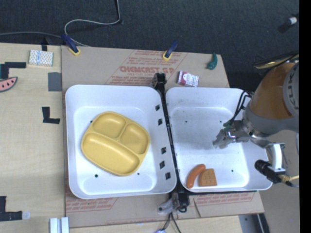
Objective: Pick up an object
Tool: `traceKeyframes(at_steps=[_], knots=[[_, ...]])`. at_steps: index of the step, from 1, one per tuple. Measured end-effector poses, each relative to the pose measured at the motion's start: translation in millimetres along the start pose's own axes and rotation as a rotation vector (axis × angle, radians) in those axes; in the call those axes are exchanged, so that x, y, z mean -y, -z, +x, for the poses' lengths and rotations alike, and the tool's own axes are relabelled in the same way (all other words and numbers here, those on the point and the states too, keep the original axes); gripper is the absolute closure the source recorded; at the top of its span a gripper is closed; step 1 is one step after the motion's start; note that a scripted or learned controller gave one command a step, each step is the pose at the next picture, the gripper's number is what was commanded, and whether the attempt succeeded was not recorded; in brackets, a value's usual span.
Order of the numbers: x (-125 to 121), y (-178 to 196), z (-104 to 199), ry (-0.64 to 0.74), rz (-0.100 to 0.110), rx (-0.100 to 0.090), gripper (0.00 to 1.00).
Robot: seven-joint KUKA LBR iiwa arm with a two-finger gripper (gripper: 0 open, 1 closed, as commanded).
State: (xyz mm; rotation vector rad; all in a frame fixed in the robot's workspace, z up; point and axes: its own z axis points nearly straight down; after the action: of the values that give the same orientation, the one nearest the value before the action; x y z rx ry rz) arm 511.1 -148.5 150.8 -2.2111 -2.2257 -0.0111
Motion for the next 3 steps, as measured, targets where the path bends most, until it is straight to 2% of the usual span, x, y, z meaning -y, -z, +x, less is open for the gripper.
traceKeyframes(at_steps=[1,2,3], knots=[[-1,9,1,0.002,0.0,-0.002,1.0],[-1,9,1,0.002,0.0,-0.002,0.0],[27,-65,3,-0.006,0.0,0.008,0.0]])
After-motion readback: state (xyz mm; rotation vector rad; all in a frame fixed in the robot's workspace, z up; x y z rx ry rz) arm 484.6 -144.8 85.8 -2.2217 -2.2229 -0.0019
